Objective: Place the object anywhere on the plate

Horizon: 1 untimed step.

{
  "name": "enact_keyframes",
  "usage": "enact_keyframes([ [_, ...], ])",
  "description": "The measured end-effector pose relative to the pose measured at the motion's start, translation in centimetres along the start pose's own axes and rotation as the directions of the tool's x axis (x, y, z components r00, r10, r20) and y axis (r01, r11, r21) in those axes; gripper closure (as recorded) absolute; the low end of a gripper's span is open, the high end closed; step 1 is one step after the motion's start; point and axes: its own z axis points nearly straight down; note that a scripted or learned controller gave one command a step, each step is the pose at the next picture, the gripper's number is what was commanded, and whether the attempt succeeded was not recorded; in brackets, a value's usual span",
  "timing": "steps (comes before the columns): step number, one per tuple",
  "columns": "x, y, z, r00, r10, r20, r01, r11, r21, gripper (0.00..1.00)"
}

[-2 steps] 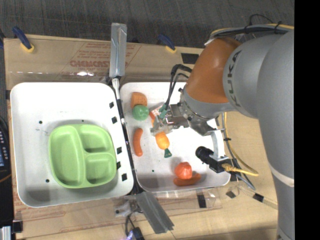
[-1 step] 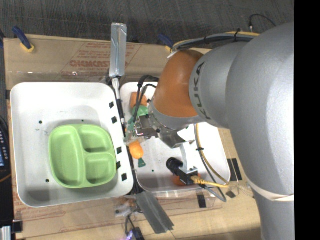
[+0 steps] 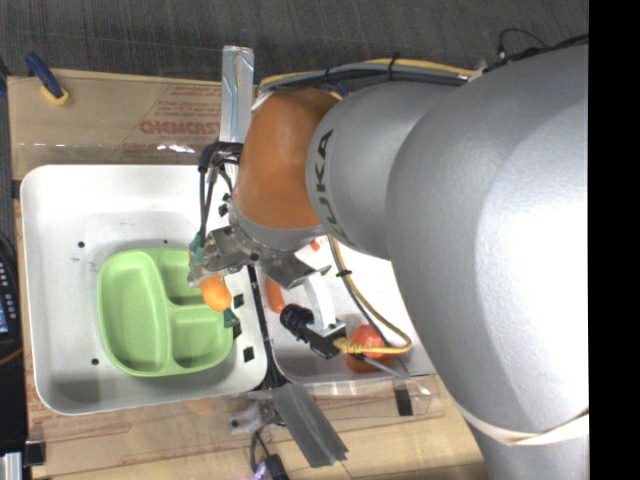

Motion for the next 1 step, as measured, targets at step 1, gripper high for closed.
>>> enact_keyframes([
  [1, -0.03, 0.00, 0.00, 1.000, 0.001, 0.000, -0.001, 1.000, 0.000, 0.00],
])
